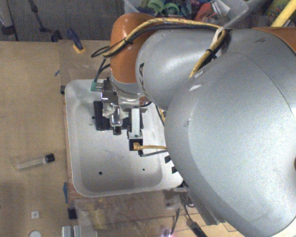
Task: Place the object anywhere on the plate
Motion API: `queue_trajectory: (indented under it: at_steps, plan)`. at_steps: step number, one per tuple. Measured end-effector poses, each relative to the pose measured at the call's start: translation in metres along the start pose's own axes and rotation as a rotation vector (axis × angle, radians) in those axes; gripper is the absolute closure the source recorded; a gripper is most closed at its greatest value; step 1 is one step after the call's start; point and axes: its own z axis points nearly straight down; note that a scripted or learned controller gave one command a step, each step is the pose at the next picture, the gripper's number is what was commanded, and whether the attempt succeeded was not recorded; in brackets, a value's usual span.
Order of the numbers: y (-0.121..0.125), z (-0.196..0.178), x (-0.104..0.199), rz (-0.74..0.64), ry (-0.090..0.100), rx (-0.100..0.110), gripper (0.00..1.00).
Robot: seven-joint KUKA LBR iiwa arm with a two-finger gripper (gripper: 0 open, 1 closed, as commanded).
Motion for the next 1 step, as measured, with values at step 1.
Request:
queue_trajectory:
  at_steps: [1]
  plan:
    - [0.0506, -0.0436, 0.0049, 0.397, 0.000, 0.001, 1.00]
